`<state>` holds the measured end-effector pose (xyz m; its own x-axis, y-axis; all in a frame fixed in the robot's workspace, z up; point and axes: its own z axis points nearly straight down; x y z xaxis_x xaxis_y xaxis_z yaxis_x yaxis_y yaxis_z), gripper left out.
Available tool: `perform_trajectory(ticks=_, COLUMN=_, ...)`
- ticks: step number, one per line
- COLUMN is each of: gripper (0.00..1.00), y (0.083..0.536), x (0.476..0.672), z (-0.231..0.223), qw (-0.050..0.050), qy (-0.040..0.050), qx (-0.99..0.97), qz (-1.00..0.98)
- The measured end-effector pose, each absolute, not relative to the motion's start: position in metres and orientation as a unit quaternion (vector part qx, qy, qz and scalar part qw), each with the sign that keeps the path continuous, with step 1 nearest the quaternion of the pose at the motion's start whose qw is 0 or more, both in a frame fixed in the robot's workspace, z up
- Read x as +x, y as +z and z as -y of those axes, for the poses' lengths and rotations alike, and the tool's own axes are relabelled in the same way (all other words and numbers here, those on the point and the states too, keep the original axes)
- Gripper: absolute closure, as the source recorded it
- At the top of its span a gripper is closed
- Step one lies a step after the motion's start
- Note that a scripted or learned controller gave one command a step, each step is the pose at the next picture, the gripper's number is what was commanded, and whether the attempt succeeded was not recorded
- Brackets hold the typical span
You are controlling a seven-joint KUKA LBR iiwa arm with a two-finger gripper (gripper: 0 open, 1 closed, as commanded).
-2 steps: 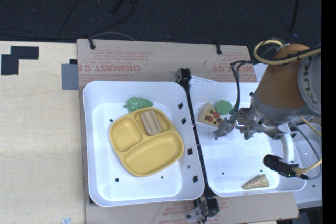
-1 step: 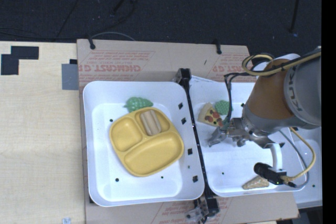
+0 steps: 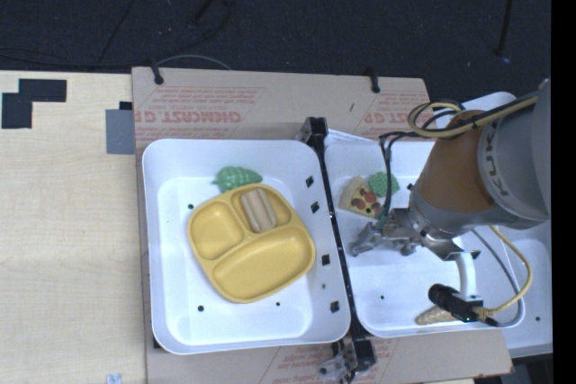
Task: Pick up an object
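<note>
While the grey arm [image 3: 477, 175] with its orange band reaches in from the right over the right bin [image 3: 387, 319], the hand [image 3: 367, 240] is seen low above that bin's floor, near its left wall. Its metal fingers [image 3: 360, 245] are pointed left toward the divider, and whether they are spread or closed cannot be told; nothing is seen between them. A pizza slice [image 3: 360, 199] is lain just above the hand in the same bin, touching a small green leafy piece [image 3: 383, 183]. A tan scrap [image 3: 436, 315] is seen near the bin's lower edge. In the left bin [image 3: 171, 283], a yellow divided plate [image 3: 249, 245] is placed, with a brown sausage-like piece [image 3: 259, 210] in one upper compartment and a green leafy toy [image 3: 236, 178] at its upper edge. Both bins are carried on cardboard [image 3: 270, 108] upon the surface.
</note>
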<state>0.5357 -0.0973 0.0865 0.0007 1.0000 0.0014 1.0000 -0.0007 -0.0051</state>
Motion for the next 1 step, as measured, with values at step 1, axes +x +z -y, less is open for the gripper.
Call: perform_trajectory(ticks=1, gripper=1.00, y=0.0981, x=0.5359, z=0.0986, qw=0.002, qy=0.0010, qx=-0.709, qz=0.705)
